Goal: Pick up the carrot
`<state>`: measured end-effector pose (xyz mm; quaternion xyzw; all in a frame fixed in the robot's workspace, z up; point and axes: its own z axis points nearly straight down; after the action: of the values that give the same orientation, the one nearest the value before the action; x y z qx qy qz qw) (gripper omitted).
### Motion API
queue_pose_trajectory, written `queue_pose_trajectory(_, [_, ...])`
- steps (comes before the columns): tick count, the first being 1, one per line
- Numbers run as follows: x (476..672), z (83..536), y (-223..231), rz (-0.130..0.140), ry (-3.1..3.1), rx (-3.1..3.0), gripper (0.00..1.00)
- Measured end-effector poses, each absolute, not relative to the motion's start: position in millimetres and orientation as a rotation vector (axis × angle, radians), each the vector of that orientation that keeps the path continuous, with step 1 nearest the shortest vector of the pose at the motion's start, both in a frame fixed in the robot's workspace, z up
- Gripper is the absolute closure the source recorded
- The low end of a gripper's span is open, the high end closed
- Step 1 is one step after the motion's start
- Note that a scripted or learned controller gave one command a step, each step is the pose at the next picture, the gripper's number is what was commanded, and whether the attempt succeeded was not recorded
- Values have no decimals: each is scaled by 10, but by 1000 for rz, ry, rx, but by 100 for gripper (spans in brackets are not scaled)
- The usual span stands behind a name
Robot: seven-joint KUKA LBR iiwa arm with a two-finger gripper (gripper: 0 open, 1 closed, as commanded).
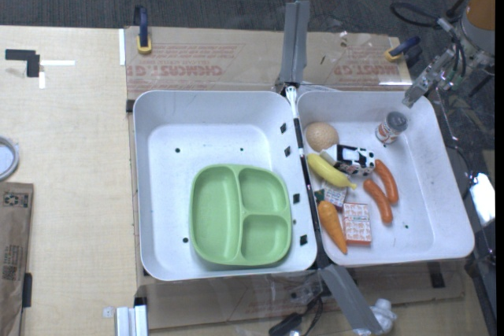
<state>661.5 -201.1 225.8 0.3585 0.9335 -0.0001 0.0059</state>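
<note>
The carrot (331,226) is orange and tapered, and it lies near the front left corner of the right bin (441,201), beside the divider. Its tip points toward the front edge. A small red packet (357,223) lies right against its right side. My gripper (416,94) hangs at the back right corner of the right bin, above the rim, far from the carrot. Nothing shows under it.
In the right bin lie a banana (327,169), a tan round roll (320,135), a black-and-white cow toy (356,160), two orange sausages (386,181) and a small capped jar (391,126). A green divided plate (240,214) sits in the left bin (157,169).
</note>
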Motion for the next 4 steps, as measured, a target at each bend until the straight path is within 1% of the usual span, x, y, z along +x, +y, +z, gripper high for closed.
queue_pose_trajectory(1, [6629,1395,-2112,4,2938,979,100])
queue_pose_trajectory(2, [6290,1911,-2219,0,3121,302,100])
queue_pose_trajectory(3, [6519,2770,-2215,-1,3127,-202,100])
queue_pose_trajectory(4, [6600,2316,-2211,1,3115,-374,100])
